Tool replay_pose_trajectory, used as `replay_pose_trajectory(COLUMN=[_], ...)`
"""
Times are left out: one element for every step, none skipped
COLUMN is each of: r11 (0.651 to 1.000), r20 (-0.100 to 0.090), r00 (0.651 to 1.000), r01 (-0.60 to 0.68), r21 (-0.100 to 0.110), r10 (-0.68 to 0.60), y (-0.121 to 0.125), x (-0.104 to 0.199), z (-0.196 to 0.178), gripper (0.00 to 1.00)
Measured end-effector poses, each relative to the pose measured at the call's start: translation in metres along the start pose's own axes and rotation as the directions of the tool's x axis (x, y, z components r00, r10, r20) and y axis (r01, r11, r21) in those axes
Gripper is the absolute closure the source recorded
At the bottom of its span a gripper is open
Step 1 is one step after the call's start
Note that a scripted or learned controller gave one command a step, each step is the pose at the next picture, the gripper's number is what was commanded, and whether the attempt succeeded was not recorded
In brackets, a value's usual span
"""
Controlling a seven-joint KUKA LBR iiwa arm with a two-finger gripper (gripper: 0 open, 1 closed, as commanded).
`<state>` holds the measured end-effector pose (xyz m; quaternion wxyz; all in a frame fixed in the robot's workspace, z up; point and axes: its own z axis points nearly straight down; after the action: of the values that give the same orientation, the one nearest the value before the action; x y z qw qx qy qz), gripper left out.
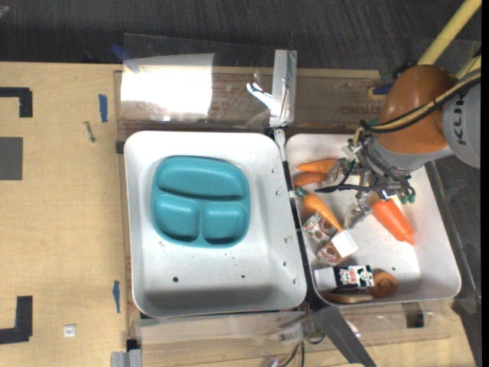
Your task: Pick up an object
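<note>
The gripper (365, 193) is lowered into the right bin (439, 243) for a pick, its closure cannot be told, and the likeliest object, an orange carrot (393, 216), is seen lying just beside it, apparently not yet grasped.

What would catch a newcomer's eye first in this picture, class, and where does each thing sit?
The teal divided plate stands out most, lying alone in the left bin. Next come the orange carrots, scattered in the crowded right bin among small packets. Above them hangs the gripper, under the arm's orange band, reaching in from the right.
</note>
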<state>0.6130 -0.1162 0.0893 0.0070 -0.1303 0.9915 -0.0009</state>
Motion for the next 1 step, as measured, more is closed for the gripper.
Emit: replay_pose_trajectory(r11=[1.0], r20=[-0.001], r00=[1.0], r01=[0.01], r21=[0.002], r10=[-0.01], y=[0.0285], x=[0.0298], z=[-0.0013], gripper=[0.0])
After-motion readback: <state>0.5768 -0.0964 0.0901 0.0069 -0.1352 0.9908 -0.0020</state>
